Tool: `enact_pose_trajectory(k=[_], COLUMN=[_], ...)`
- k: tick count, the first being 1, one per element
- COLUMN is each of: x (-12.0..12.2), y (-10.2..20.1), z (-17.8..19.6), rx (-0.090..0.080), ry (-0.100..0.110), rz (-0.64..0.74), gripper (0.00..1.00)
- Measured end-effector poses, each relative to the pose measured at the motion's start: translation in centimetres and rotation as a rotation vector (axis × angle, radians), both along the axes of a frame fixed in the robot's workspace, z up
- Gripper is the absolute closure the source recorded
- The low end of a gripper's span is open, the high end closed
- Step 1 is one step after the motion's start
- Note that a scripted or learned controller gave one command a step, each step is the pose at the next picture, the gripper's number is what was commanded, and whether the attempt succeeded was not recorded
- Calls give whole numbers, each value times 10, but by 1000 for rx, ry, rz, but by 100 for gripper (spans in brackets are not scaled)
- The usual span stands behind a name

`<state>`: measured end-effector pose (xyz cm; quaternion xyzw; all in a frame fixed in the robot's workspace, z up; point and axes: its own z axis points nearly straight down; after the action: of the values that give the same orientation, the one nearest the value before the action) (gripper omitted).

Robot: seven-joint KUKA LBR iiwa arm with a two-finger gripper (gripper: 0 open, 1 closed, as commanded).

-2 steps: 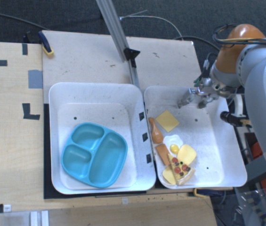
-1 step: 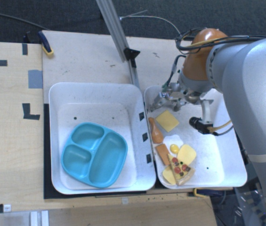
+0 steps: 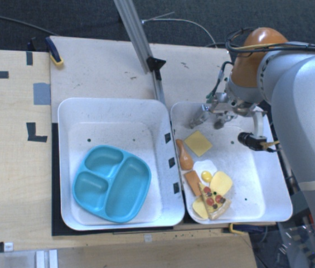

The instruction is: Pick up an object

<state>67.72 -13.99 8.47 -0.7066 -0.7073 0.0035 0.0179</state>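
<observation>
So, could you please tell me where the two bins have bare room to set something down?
Left white bin: bare floor behind and right of the blue divided plate. Right white bin: bare along its right half, beside the toy food pile. Crowded: its left side, and the back under the gripper.

A robotics lab is indicated: a pale wooden bench (image 3: 12,149) marked with grey tape, a slanted aluminium rail (image 3: 132,24), loose black cables (image 3: 12,24).
</observation>
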Motion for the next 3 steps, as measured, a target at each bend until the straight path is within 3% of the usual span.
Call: enact_pose_trajectory(k=[1,2,3], x=[0,-2,-1], y=[-15,7,-14], z=[-1,1,-1], rx=[9,-20,-1], ry=[2,-6,0], rz=[4,-2,0], gripper=[0,0,0])
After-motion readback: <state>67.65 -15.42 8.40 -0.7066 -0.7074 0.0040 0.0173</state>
